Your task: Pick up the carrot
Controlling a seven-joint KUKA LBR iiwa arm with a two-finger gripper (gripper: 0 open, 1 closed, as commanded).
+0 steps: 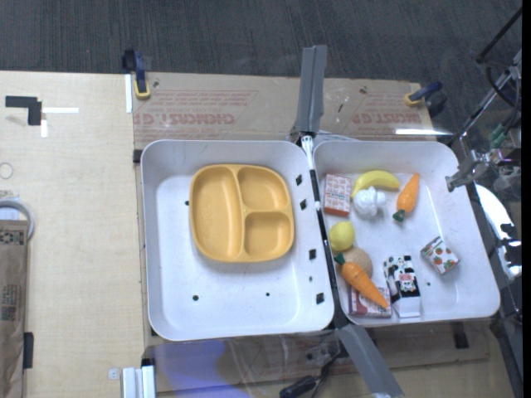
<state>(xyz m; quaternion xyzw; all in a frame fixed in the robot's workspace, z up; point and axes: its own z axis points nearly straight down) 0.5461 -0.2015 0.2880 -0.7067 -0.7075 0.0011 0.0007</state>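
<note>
Two carrots in right bin (pixel 465 222): one (pixel 406 196) upright by banana (pixel 375 179), one (pixel 363 283) low among boxes. Gripper state: cannot tell. Upper carrot sits clearer; grip across its middle.

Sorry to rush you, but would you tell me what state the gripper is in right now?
Gripper: at the right bin's far right rim, nothing seen in it; open or closed cannot be told.

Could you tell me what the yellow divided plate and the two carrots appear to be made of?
The divided plate looks like matte moulded plastic: one even yellow, with soft rounded ridges. Both carrots seem to be toy plastic, smooth and uniformly orange, though the view leaves that open.
</note>
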